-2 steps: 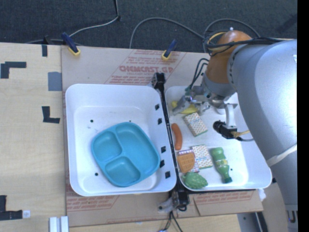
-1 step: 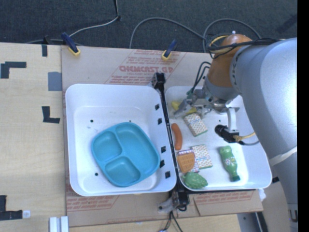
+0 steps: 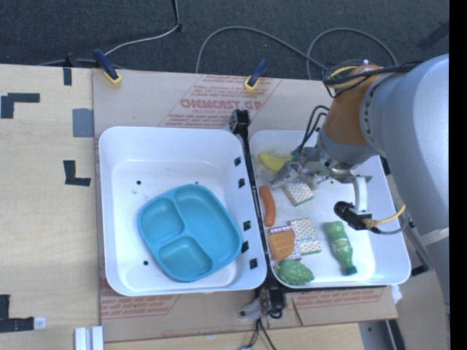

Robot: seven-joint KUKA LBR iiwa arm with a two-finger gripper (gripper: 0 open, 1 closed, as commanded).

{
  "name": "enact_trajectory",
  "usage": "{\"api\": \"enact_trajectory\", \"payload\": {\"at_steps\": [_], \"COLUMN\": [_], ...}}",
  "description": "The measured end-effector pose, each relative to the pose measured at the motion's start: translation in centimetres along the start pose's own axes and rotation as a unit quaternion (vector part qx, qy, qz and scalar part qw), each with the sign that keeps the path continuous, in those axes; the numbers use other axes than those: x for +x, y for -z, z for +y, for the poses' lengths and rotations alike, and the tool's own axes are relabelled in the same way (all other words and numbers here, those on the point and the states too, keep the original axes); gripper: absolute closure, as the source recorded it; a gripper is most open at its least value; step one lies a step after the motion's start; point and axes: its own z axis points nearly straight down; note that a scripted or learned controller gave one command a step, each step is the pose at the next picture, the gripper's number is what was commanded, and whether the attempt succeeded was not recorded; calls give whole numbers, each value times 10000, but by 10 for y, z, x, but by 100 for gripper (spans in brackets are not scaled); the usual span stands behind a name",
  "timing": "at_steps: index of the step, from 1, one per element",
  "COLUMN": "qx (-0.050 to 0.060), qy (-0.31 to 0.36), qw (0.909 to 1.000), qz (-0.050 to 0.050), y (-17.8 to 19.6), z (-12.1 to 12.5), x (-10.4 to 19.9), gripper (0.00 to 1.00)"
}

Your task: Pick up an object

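Cardboard (image 3: 146, 104) printed "CHEMCAST" underlies both bins. Over the right bin (image 3: 394, 257), the gripper (image 3: 310, 168) hovers above a yellow banana (image 3: 271, 160) near its far-left corner; a sausage (image 3: 268, 205) lies alongside.

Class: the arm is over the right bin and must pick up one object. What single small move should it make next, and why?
Probably a short, straight descent. The hand hovers low over the right bin, directly above a small patterned white packet, with a yellow banana-like piece just beside it. Nothing visible sits between the fingers, so lowering onto the packet seems the nearest chance for a grasp.
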Motion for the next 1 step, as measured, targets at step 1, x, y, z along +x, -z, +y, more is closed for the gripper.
{"api": "enact_trajectory", "payload": {"at_steps": [1], "qx": [3], "qy": [3], "qw": [10000], "qz": [-9], "y": [9], "z": [0], "x": [0], "gripper": [100]}}
